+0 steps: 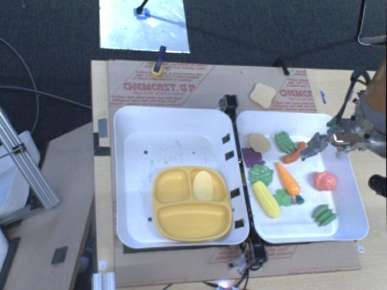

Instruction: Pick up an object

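No object is yet lifted: the toy foods, among them a carrot [288,178], corn [265,199] and a pink piece [325,180], all lie in the right bin [357,219] at centre right of the frame. The gripper [315,144] hangs at that bin's upper right; its opening cannot be told, and nothing is seen held. The grasp and lift appear to remain.

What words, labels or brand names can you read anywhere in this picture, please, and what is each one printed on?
"CHEMCAST GP" in red, on the brown protective sheet under the bins, behind the left bin.
The same red print recurs behind the right bin, at, but it is partly cut off and too blurred to read in full.
Smaller red lines beneath each logo are too small to read.
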Available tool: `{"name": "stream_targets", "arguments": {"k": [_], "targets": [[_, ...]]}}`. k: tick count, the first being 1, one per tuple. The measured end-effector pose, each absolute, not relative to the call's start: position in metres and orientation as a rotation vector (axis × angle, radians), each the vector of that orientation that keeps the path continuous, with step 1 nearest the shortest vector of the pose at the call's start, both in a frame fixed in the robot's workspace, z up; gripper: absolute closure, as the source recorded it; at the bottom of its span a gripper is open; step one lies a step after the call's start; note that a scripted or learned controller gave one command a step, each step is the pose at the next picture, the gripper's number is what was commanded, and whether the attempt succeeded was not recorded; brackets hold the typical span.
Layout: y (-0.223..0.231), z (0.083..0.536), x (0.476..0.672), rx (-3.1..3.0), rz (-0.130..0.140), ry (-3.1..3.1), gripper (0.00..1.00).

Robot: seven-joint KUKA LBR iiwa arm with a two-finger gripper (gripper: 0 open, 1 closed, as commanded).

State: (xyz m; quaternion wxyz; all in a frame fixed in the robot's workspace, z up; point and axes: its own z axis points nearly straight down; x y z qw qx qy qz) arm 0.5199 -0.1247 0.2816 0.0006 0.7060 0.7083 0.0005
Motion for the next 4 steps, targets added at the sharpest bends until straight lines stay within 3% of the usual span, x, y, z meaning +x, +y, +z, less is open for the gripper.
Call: {"name": "stream_targets", "arguments": {"k": [1,2,3,4], "targets": [[-0.09,0.191,0.484,2.225,-0.006,2.231,0.0],[-0.085,0.081,0.501,2.213,0.004,2.218,0.0],[-0.086,0.099,0.503,2.213,0.012,2.214,1.0],[0.036,0.19,0.547,2.198,0.02,2.237,1.0]]}}
